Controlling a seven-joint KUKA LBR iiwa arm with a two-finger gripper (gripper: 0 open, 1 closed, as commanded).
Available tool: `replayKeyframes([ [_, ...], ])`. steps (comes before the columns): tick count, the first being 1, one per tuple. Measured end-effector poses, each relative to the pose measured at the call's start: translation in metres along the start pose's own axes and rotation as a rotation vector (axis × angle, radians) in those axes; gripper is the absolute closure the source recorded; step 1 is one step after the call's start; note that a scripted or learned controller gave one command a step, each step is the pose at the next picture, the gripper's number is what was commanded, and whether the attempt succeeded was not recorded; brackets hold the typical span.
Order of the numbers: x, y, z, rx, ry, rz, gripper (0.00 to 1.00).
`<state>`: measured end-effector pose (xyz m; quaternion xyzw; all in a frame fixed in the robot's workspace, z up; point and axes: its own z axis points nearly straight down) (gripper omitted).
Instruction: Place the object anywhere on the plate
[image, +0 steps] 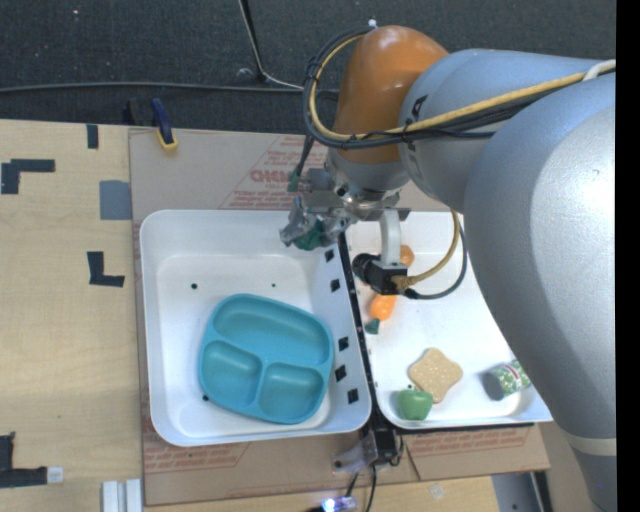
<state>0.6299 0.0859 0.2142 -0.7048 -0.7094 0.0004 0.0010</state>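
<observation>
The blue three-compartment plate (265, 360) lies in the left white bin (170, 300), toward its front right. My gripper (305, 228) hangs over the back right corner of that bin, close to the divider and well behind the plate. A small dark green patch (314, 237) shows at its tip, and I cannot make out whether that is a held thing. In the right bin (470, 300) lie an orange carrot-like piece (383, 306), a tan toast-shaped piece (435, 371), a green round piece (413, 404) and a small can (507, 379).
The black-dotted divider (345, 320) runs between the two bins. The large grey arm covers the right bin's back and right side. A cable loops down over the right bin near a second orange bit (402, 256). Cardboard and a wooden bench surround the bins.
</observation>
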Motion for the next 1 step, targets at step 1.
replayKeyframes([
  [1,-0.0028,0.0002,0.0001,0.000,-0.001,0.003,0.00],
])
